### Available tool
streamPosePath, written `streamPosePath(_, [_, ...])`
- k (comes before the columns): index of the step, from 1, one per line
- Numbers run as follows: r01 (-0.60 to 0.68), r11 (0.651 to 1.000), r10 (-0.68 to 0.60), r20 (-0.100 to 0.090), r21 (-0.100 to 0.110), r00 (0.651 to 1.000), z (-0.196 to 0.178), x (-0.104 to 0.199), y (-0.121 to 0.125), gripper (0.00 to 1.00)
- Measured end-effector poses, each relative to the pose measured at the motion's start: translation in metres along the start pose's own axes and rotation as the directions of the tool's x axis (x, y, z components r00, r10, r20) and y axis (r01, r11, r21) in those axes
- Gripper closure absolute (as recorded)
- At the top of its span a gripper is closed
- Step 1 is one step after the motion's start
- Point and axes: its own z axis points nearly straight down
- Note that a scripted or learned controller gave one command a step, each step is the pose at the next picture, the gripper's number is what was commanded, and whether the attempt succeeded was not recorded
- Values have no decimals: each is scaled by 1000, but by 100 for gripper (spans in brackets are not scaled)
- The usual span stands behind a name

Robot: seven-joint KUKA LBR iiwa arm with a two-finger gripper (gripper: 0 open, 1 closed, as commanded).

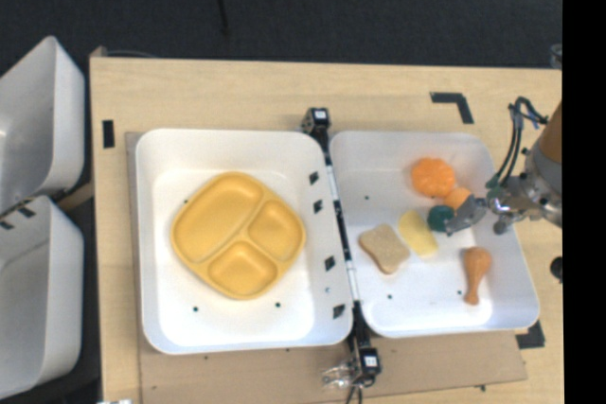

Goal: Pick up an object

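- While no brand, label or readable writing shows on any item, black corner marks sit on the bench (237, 95) around the bins
- gripper (466, 215) reaches in from the right edge over the right bin (426, 307); whether it is spread or pressed together, cannot tell; nothing visibly pinched
- landmark: bread slice (383, 248), lying flat in the right bin's lower-left middle
- yellow block (418, 233) just right of the bread slice, touching or nearly so; long axis runs upper-left to lower-right
- dark green item (440, 219) up-right of the bread slice, right at the gripper tip; contact unclear
- small orange piece (458, 198) just above the gripper tip; orange fruit (433, 175) further up-right of the bread slice
- drumstick (475, 272) right of the bread slice, apart from it; long axis near vertical, thick end up, thin end down, close to the bin's right wall
- open floor below and left of the bread slice; also along the bin's top-left
- left bin (161, 317), left of the bread slice, holds a yellow divided plate (237, 234); bare margin all round it
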Motion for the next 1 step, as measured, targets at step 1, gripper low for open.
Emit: streamPosePath(1, [3,1000,-3,3,-12,1000,-6,0,3,0])
